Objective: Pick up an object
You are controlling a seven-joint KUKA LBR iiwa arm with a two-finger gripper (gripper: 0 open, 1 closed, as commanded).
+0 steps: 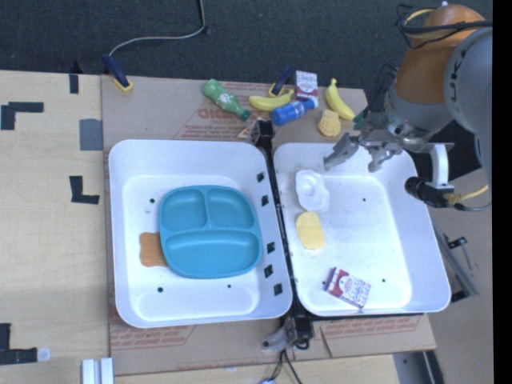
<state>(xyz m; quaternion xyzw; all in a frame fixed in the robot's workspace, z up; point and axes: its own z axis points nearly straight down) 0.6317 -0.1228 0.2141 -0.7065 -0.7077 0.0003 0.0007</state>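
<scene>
Gripper [358,154] seen above right bin's [416,238] far edge, fingers spread apart, nothing held between them.
In the right bin 3 items are seen: a white object [311,189] near the far-left corner, a yellow object [310,230] just in front of it, a red-and-white packet [347,286] near the front. A blue divided plate [211,230] is set in the left bin [128,214], partly over an orange item [150,249].

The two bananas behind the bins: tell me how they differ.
The left banana lies nearly level, curved like a shallow bowl, beside the green bottle and the blue bottle. The right banana runs at a slant, its upper tip pointing away from the bins, next to the yellow corn piece. Both are yellow and lie on the cardboard, outside the bins.
</scene>
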